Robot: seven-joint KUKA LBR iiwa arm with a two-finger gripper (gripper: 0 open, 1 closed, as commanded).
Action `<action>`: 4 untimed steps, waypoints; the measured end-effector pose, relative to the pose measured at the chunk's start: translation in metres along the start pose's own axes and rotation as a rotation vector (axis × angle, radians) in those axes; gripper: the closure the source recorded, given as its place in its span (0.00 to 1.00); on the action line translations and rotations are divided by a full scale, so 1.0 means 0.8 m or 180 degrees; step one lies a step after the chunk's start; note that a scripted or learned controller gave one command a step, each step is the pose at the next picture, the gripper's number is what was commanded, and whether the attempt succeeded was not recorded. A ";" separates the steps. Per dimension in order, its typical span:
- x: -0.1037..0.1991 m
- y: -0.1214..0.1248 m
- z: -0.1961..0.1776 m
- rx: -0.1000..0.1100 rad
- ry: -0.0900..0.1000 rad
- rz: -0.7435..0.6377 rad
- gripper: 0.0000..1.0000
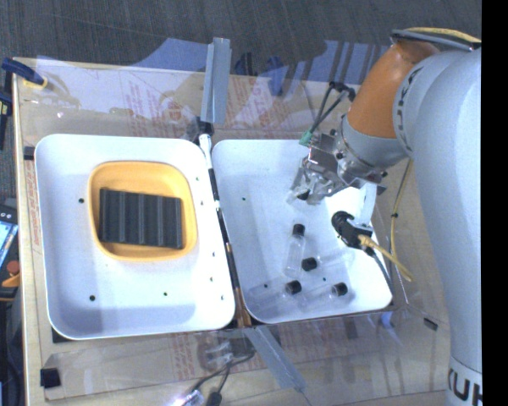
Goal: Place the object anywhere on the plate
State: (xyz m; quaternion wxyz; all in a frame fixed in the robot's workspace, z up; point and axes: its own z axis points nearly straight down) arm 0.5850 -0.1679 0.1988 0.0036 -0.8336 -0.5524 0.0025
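Yellow plate (142,180) with a dark ridged insert sits in the left bin (59,227), so that's the drop spot. Right of the plate, in the other bin (245,227), a few small clear vials (297,242) with black caps lie loose. Gripper (315,184) hovers above them, over that bin's far side; can't tell how wide it's open or whether it's got one, too blurry.

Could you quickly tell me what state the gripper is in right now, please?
Gripper: over the right bin, above the small clear vials; whether it is open, shut or holding anything cannot be told.
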 end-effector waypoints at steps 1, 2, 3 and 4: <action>0.069 0.004 -0.015 -0.0007 -0.0007 -0.0506 1.00; 0.132 -0.023 -0.014 0.0009 -0.0011 -0.0885 1.00; 0.176 -0.039 -0.015 0.0015 -0.0013 -0.1326 1.00; 0.176 -0.039 -0.015 0.0014 -0.0014 -0.1325 0.00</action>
